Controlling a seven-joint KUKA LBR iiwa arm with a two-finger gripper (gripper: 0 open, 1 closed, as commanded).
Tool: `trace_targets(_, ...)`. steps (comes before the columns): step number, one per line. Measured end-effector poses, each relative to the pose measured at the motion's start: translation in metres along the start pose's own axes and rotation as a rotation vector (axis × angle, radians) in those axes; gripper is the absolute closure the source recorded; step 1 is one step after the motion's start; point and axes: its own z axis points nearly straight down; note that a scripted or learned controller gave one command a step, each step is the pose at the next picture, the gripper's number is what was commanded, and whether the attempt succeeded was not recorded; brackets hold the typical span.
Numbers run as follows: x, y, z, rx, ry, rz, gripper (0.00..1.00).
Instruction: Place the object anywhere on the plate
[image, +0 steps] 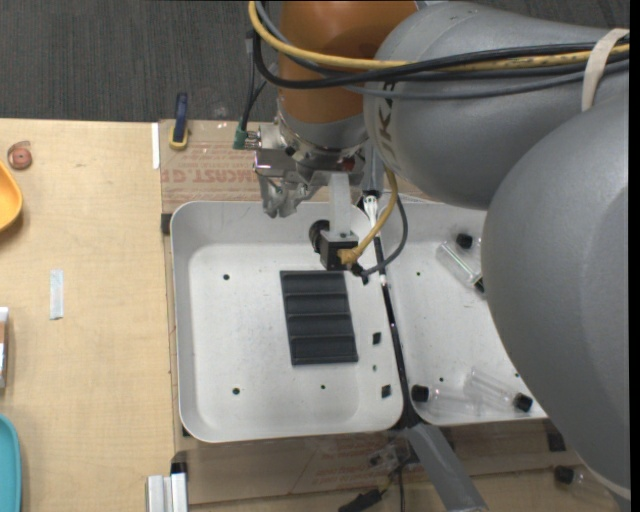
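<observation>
Over the back rim of the left bin, the tool hangs with nothing seen in it. Spread or pressed together, cannot tell from this angle. Nearer the camera, mid-bin, the black ribbed slab lies flat, long side running front to back, apart from the walls; likely the object to move. Right bin holds clear tubes with black caps. Far left on the counter is the edge of an orange dish, possibly the plate, not sure. Step in hand looks like the pick: shift over the slab, drop straight down, close across its short width, centred. A corner catch would likely slip or tilt it.
</observation>
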Motion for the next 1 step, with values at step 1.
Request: trace_targets(1,0.0117,-0.0481,0.0185,0.0,0.0,-0.078,1.0)
